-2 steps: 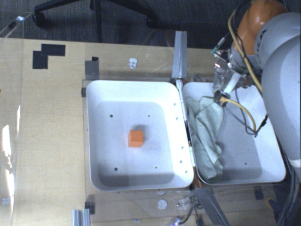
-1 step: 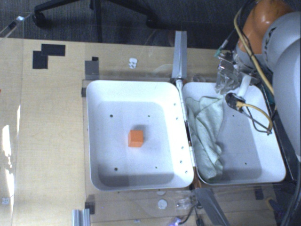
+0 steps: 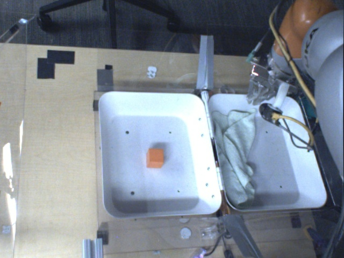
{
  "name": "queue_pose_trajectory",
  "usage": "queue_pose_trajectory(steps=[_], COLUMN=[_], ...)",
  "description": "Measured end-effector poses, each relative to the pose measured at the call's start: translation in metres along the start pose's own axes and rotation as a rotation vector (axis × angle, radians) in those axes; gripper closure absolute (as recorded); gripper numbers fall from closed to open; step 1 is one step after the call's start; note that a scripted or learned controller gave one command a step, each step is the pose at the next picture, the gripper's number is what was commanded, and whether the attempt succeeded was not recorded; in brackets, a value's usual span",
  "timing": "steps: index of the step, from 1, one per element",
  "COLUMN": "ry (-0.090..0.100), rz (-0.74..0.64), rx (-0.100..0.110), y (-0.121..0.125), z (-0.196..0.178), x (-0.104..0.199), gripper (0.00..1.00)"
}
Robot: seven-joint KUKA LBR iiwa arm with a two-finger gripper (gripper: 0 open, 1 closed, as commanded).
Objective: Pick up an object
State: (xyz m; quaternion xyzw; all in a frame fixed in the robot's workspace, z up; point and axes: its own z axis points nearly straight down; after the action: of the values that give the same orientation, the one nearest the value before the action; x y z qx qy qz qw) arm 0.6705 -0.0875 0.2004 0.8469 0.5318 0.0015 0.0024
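Camera view: two white bins side by side on a wooden bench. Left bin holds one orange cube, sitting roughly center of its floor, a bit low, clear of all walls. Right bin has a crumpled pale grey-green cloth running along its left wall, long axis top-to-bottom of frame, bunched at the lower end.

KUKA arm comes in at upper right; orange band up top, grey link down the right edge. Gripper hangs over the top rim of the right bin, just right of the cloth's upper end. Fingers point down, look to have a small gap between them, nothing betw them as far as I can see; tips are blurry though, so low confidence on exact opening. A yellow-black cable loops off the wrist over the bin.

Key relation: cloth is nearest target, just below-left of fingers in frame. Cube is well apart, far left and lower, across the divider between bins. Judgement: pick not begun; cloth needs a short drop, cube a long traverse.
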Motion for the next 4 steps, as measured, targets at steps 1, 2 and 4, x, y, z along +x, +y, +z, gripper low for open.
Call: queue_pose_trajectory(steps=[1,2,4], ry=[0.001,0.002,0.002], rz=[-0.155,-0.403,-0.232], rx=[0.002,0.002,0.002], y=[0.005,-0.009,0.009], z=[0.022,0.013,0.036], x=[-0.014,-0.02,-0.02], gripper=[1.0,1.0,0.0])
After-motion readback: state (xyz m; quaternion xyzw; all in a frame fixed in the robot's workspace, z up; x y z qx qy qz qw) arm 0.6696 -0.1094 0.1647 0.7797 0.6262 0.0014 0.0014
